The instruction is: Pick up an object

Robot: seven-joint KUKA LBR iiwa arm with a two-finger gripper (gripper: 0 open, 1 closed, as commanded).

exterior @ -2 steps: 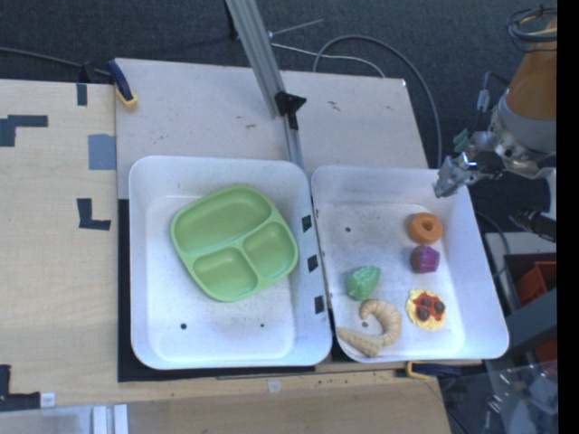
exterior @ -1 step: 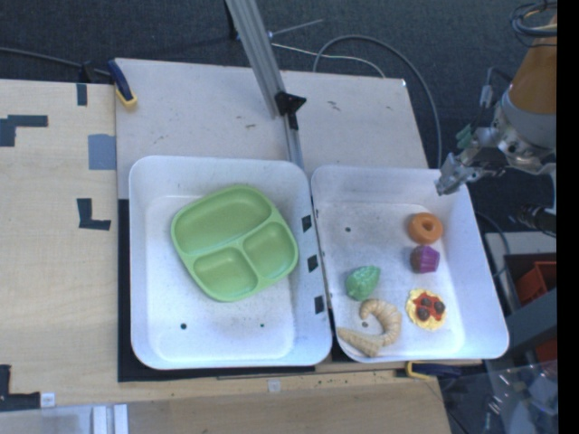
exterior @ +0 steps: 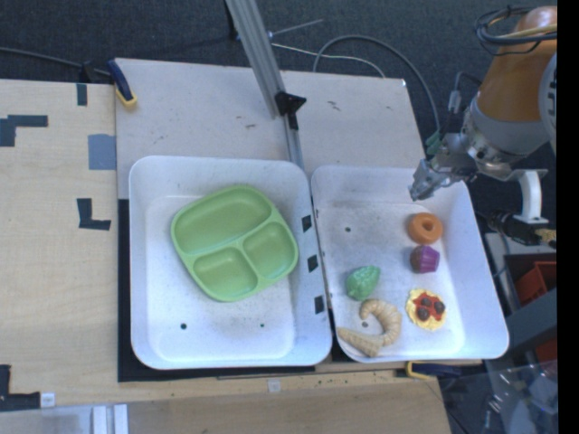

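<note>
Arm (exterior: 517, 89) is reaching in from 3 o'clock, gripper (exterior: 425, 186) hanging over the right bin (exterior: 479, 319) near its 1 o'clock corner. Jaws state: cannot tell (tips too dark and small to resolve), nothing visibly sitting between them. Donut (exterior: 424, 228) is lying just at 6 o'clock of the gripper, apart from it. Purple piece (exterior: 424, 259) is sitting right below the donut, small pizza (exterior: 427, 309) further toward 6. Green lump (exterior: 363, 281) is sitting mid-bin, curved croissant (exterior: 374, 326) lying near the bin's 7 o'clock edge. Left bin (exterior: 154, 333) is holding a green divided plate (exterior: 234, 241), tilted. Both bins are resting on the counter (exterior: 194, 107).
</note>
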